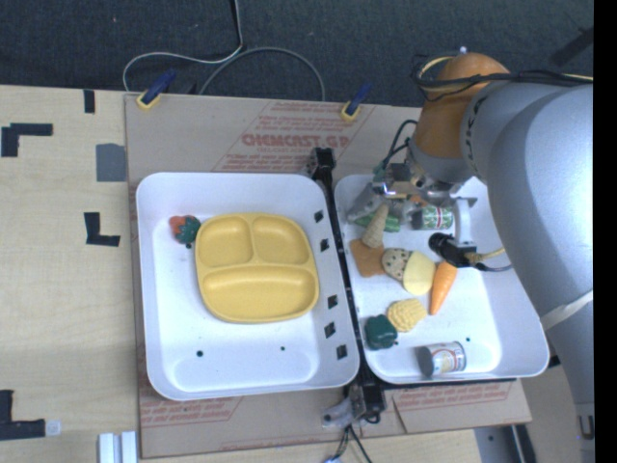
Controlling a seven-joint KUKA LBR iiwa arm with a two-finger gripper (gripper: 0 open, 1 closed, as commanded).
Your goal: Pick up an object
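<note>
Your gripper (397,193) sits low over the far end of the right bin (501,340), and I cannot tell how it is set, because the wrist and cabling hide the working end. Nothing can be seen in its grasp.

The pickable things are crowded just beneath and beside it: a green-and-cream cone-shaped toy (374,223) touching the gripper's underside, a small can lying on its side (432,218) just beside it, then a tan piece (364,258), a speckled pale piece (395,261), a yellow lump (419,274) and a carrot (442,285) packed against one another. Nearer the front lie a corn cob (407,313), a dark green piece (380,332) and a second can (443,359), more apart.

Your main risk is the clutter. A close here could catch two toys at once, or nudge the cone sideways so it slips out. The rounded cans would likely roll. The gripper is also near the divider wall (333,249) between the bins, so a drift left may strike it.

The left bin (164,336) holds a yellow divided plate (256,266) and a small red-and-green toy (182,228), well away from the arm.
</note>
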